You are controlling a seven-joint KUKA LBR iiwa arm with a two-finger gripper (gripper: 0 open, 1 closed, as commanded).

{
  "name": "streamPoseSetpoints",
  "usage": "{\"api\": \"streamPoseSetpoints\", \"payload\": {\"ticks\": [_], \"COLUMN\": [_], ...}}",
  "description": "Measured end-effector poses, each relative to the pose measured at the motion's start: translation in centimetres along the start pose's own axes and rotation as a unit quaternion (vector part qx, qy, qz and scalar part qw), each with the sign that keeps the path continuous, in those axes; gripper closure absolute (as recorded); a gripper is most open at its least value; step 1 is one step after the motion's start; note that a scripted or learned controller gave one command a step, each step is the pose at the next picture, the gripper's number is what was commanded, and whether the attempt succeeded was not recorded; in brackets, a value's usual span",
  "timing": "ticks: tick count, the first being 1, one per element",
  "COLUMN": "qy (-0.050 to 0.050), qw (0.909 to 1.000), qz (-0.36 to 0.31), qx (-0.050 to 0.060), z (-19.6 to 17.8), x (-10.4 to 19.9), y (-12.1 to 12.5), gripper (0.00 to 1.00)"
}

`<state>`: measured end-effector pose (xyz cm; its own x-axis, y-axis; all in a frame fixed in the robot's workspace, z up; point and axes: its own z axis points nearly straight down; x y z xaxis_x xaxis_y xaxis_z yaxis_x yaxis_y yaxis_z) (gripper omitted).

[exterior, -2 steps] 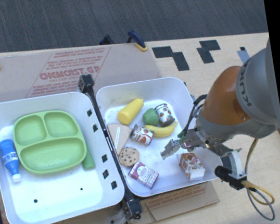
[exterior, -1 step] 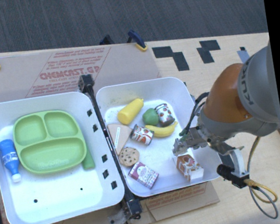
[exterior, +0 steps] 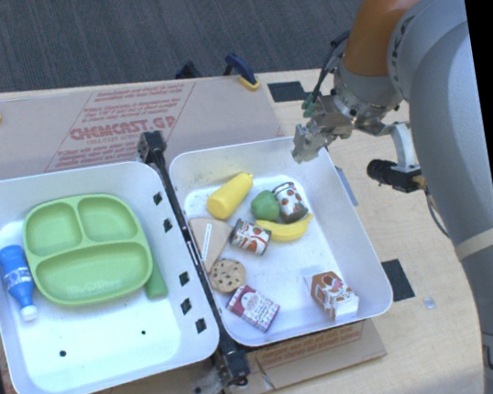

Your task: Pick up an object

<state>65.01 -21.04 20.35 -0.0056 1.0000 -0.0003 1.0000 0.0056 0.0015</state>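
The gripper [exterior: 310, 146] hangs over the top right corner of the right bin [exterior: 359, 248]; whether it is open or shut I cannot tell, and nothing shows in its hold. The nearest things lie down and to its left in that bin: a green pear [exterior: 265, 205] and a small can [exterior: 290, 200] touching it, then a yellow bottle [exterior: 230, 195], its long axis slanting up toward the gripper.

Grey arm [exterior: 442, 114], orange band (glossy), black cables, metallic end effector [exterior: 309, 142]
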Motion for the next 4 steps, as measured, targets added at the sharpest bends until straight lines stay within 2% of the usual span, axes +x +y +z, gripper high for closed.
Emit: {"api": "streamPoseSetpoints", "payload": {"ticks": [1,2,3,4], "qy": [0.0,0.0,0.0,0.0], "qw": [1.0,1.0,1.0,1.0], "qz": [0.0,0.0,0.001,-0.001], "qx": [0.001,0.0,0.003,0.001], "z": [0.1,-11.7,1.3,-8.0], "x": [0.0,5.6,0.0,8.3], "y": [0.0,-7.7,-17.5,-16.8], "gripper": [0.0,0.0,0.0,0.0]}}
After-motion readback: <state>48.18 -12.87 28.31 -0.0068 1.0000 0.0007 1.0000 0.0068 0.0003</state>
